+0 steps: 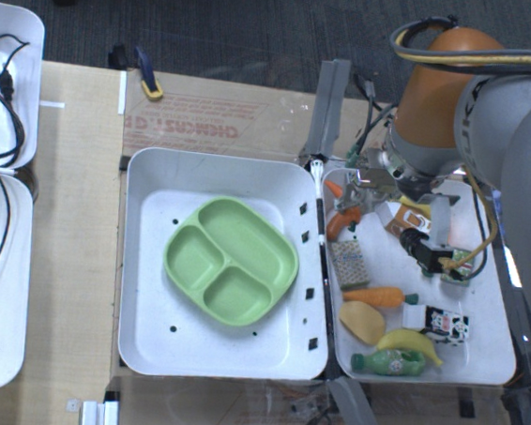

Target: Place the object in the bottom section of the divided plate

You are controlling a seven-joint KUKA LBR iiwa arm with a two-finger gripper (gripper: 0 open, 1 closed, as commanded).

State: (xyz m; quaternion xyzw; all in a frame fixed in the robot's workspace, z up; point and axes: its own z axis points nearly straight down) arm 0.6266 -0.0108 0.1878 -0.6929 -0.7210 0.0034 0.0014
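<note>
Arm: I reach in from the right, over the far half of the right bin.
Gripper: low at the far left corner of the right bin, just above an orange-red piece.
Jaw state: I cannot tell; the wrist and cables cover that part.
Held object: none visible between my jaws.
Task object: not settled, in my judgement. The orange-red piece is the likeliest, lying at the bin's left wall just nearer the camera than my gripper.
Other candidates: carrot, long axis across the bin; banana; green bottle at the near edge; tan piece; speckled block.
Plate: in the left bin, near its middle, well apart from my gripper, to its left.
Target section: the bottom compartment, toward the near edge of the left bin.
Key relation: the transfer runs leftward over the wall between the bins.
Materials: plate is smooth pale green plastic with rounded dividers; bins are white and shallow; toys look like glossy moulded plastic.
</note>
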